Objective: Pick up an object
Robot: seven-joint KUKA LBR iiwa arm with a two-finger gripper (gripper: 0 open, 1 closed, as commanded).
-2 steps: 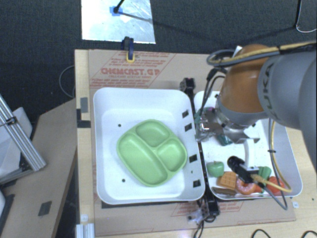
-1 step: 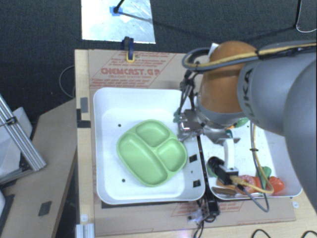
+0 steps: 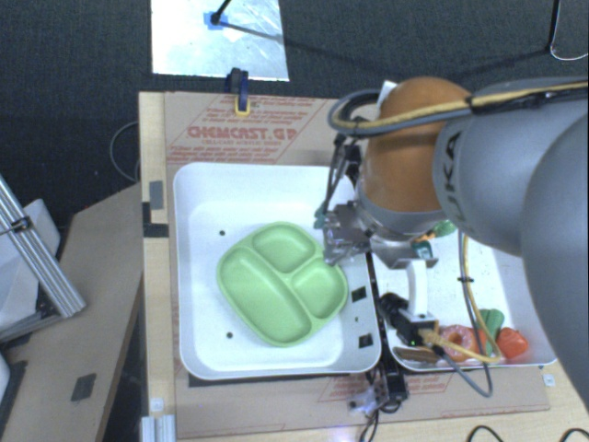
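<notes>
A light green divided plate [image 3: 281, 284] with three compartments lies in the left white bin [image 3: 207, 210]. My gripper [image 3: 333, 242] hangs from the grey arm with its orange band [image 3: 409, 150], right over the plate's upper right rim, near the wall between the two bins. Nothing shows between it and the plate, and the wrist hides its tips. In the right bin's near corner lie a red piece [image 3: 512, 343], a green piece [image 3: 491, 320] and an orange piece [image 3: 457, 340].
The arm covers most of the right bin [image 3: 515, 284]. Cardboard [image 3: 248, 132] lies under both bins, with a blue clamp [image 3: 239, 88] at its far edge. A shiny sheet [image 3: 219, 26] lies behind on the dark floor.
</notes>
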